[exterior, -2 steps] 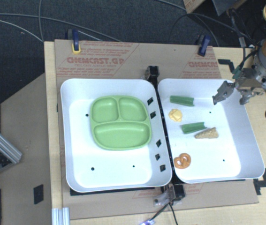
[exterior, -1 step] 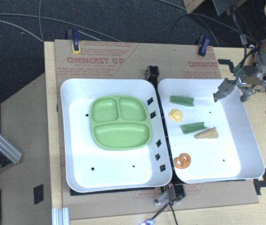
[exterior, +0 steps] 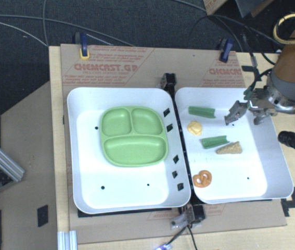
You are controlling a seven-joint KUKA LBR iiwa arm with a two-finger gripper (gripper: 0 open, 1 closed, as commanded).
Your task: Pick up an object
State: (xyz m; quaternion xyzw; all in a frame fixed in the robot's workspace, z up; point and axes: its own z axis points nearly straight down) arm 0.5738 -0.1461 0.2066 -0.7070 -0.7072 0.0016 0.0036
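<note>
Hovering claw: the gripper (exterior: 246,114) was seen at the upper right of the frame, above the right bin (exterior: 272,186), its two fingers spread wide with nothing between them.
Step in hand: the approach was judged to be under way; no object had yet been grasped.
Nearest object: a green stick (exterior: 201,111) lay just left of the fingertips, near the bin's top wall.
Other objects: a yellow piece (exterior: 194,127), a second green stick (exterior: 213,141), a tan wedge (exterior: 229,149) and an orange pretzel (exterior: 202,179) were scattered lower left of the claw, the second stick and wedge almost touching.
Next move: a descent over one chosen item was called for, with the fingers set astride it before closing.
Edges: the divider between the bins ran close beside the yellow piece and pretzel.
Open room: bare white floor was left at the bin's right and lower right.
Left bin: a green divided plate (exterior: 133,136) was lying in the left bin (exterior: 85,191), well apart.
</note>
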